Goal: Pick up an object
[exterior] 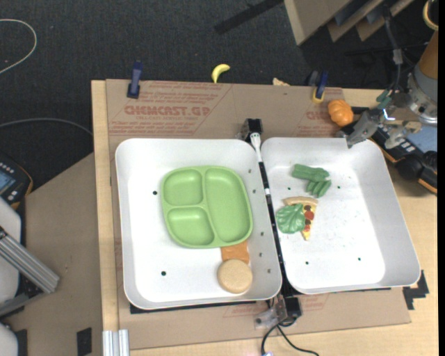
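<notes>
A dark carpeted floor (62, 62) stretches behind and to the left of the bench, with a thin pale cable (21, 31) looping across it near the top left corner. The bench itself is pale wood (66, 229) topped with a brown cardboard sheet (174, 108) printed in red lettering and pinned at its far edge by two blue clamps (134, 78). Brown cardboard boxes (341, 17) sit on the floor at the top right, and even overhead light falls on it all without hard shadows.
</notes>
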